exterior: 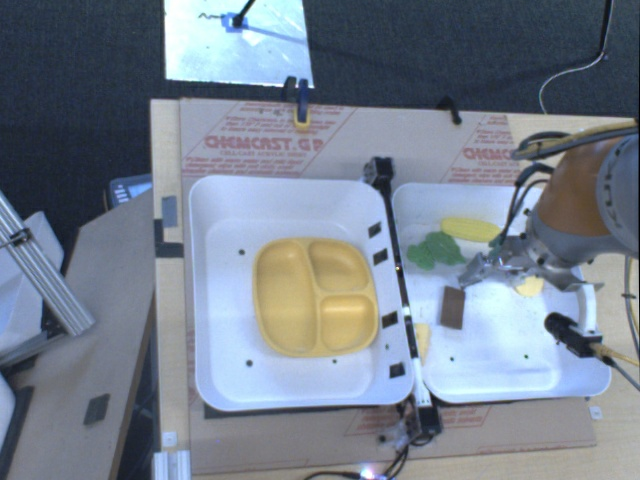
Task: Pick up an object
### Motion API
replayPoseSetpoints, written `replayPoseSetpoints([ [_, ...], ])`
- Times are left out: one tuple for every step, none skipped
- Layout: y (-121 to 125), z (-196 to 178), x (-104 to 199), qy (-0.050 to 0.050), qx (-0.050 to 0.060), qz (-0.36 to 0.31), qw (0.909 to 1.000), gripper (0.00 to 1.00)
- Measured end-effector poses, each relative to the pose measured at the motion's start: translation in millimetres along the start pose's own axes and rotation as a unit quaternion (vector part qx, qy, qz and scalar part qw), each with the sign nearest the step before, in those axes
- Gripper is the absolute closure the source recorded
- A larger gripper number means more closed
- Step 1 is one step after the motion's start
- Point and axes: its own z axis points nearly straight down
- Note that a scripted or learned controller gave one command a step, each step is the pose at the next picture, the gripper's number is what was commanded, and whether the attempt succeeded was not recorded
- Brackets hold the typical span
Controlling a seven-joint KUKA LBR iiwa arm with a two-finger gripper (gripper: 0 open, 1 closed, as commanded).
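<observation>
Nearest me, the left bin (215, 368) holds a yellow divided plate (315, 296); the right bin (500, 383) holds a brown block (453, 307), a green leafy piece (434, 250), a yellow corn-like piece (470, 230), a small yellow bit (529, 287) and another yellow scrap (421, 340) at its left wall. Gripper (476, 272) hangs low, just beside the green piece and above the brown block; whether it's parted or closed I cannot tell, nothing seen held. Risk, my guess: items crowd together, so a descent could nudge one aside or catch two. Bins sit on printed cardboard (260, 138) over a wooden bench (160, 148); beyond, dark carpet (80, 68) and a shiny square sheet (235, 28).
</observation>
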Motion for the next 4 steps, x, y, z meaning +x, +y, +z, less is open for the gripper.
replayPoseSetpoints([
  [-16.6, -0.4, -43.4, 0.000, 0.000, 0.001, 1.0000, 0.00],
  [-14.7, -11.3, -41.4, -0.001, -0.002, 0.000, 1.0000, 1.00],
  [55.6, -193.3, -10.9, -0.003, -0.011, -0.005, 0.9999, 1.00],
  [19.6, -222.2, -45.4, -0.001, -0.002, 0.001, 1.0000, 1.00],
])
